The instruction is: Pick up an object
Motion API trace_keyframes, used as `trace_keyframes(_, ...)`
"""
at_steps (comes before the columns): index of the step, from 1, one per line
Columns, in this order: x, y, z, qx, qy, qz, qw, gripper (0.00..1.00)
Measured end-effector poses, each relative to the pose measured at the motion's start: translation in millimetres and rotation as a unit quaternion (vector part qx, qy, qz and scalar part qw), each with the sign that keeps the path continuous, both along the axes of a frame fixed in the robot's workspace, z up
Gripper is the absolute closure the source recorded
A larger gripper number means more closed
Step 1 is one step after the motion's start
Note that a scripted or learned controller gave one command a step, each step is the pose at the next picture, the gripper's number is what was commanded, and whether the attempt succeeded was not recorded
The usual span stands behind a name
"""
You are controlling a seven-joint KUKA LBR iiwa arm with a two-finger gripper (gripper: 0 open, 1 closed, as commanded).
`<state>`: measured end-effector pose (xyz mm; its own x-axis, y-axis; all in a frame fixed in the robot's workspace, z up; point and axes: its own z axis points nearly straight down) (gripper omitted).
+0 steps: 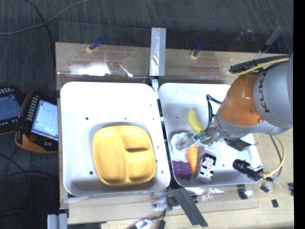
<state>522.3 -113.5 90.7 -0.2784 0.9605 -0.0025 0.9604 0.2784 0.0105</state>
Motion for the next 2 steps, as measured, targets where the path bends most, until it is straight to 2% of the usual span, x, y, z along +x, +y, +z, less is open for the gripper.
trace_keyframes(1,4.1,1.0,10.6,0.0017,-0.004,0.0,1.0,1.0)
trace_keyframes(2,96.1,47.2,89.9,-0.0011,0.008,-0.029,0.9995,1.0)
